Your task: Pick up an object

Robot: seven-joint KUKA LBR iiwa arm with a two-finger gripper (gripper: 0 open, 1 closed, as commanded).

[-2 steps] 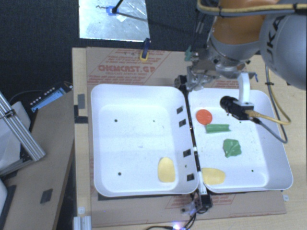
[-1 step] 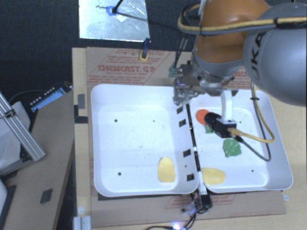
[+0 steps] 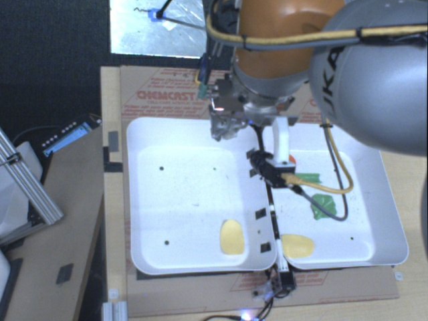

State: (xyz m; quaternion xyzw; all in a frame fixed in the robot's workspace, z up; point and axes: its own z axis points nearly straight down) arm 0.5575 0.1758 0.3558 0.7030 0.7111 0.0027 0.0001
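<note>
A yellow oval piece (image 3: 232, 237) lies in the left bin (image 3: 154, 199), near its front right corner. In the right bin (image 3: 374, 199) a second yellow piece (image 3: 297, 245) rests at the front left. A green leafy object (image 3: 324, 206) sits mid-bin, with a smaller green piece (image 3: 307, 178) just behind it. A small orange thing (image 3: 292, 159) peeks out beside the wrist bracket. My gripper (image 3: 224, 131) hangs over the back right corner of the left bin, well away from both yellow pieces. The big orange-banded wrist hides the back of both bins.
A divider with black clips (image 3: 267, 212) runs between the two bins. Both bins rest on a cardboard sheet (image 3: 160, 92). A shiny metal plate (image 3: 154, 19) lies behind it. At the far left stand a metal frame (image 3: 27, 186) and a small device (image 3: 67, 136).
</note>
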